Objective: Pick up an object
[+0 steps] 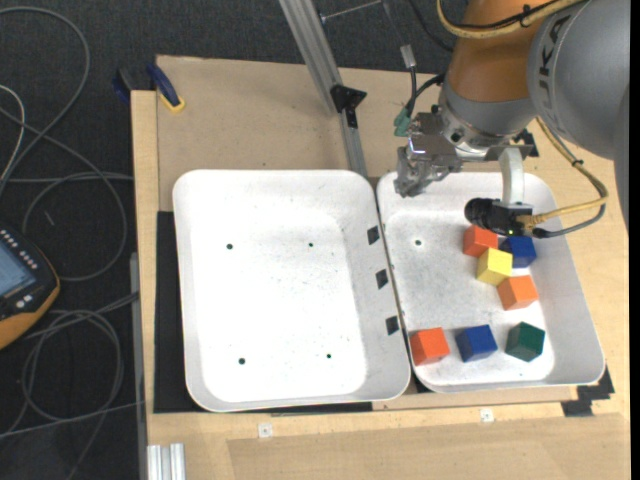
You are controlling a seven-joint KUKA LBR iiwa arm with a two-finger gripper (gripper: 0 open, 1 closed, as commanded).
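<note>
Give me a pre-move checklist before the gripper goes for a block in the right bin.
1. Blocks present in the right white bin: ok. Seven cubes lie there.
2. Gripper holding nothing: ok. It hovers at the bin's far left corner, no cube between its fingers.
3. Fingers open wide enough: cannot tell.
4. An isolated target: ok. The orange cube at the near edge stands apart from the blue cube and the green cube.
5. Upper cluster free to grasp: not ok. The yellow cube touches its neighbours.
6. Left white bin out of the path: ok.
</note>
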